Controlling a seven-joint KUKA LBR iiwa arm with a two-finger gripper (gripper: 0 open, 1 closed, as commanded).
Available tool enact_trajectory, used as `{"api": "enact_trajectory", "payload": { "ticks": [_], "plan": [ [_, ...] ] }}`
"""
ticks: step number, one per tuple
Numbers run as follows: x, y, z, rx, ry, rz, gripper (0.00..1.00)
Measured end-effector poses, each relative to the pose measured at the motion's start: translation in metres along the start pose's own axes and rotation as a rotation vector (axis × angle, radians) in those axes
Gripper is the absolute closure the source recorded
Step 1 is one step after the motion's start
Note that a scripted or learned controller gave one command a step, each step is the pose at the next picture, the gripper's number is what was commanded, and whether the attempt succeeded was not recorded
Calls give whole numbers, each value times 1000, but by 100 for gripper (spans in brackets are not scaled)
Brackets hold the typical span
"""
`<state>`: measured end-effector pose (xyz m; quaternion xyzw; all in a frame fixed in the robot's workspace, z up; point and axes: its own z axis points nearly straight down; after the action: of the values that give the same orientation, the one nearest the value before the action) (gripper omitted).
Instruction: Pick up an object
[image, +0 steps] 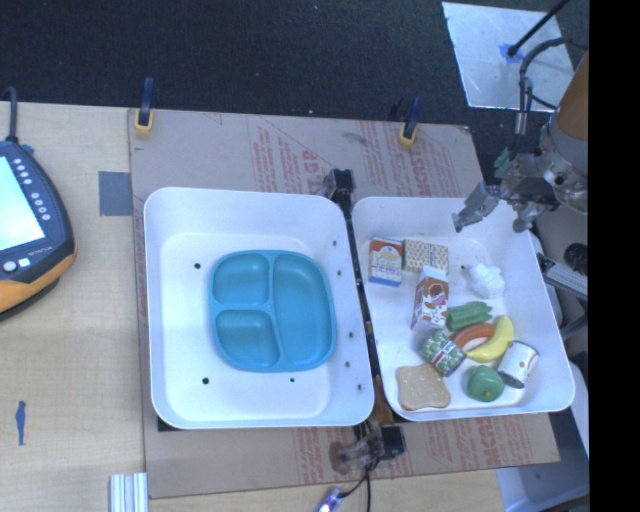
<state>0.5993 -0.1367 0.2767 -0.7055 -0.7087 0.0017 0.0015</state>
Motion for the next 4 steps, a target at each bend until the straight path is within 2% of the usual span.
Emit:
{"api": "enact_trajectory", "payload": {
  "ticks": [1,2,3,4],
  "plan": [
    [21,-15,140,2,0,-1,0],
    [22,12,181,-3,-1,-2,0],
    [18,-34,185,0,-1,-1,0],
    [17,-33,174,1,-2,-4,100]
  ]
}}
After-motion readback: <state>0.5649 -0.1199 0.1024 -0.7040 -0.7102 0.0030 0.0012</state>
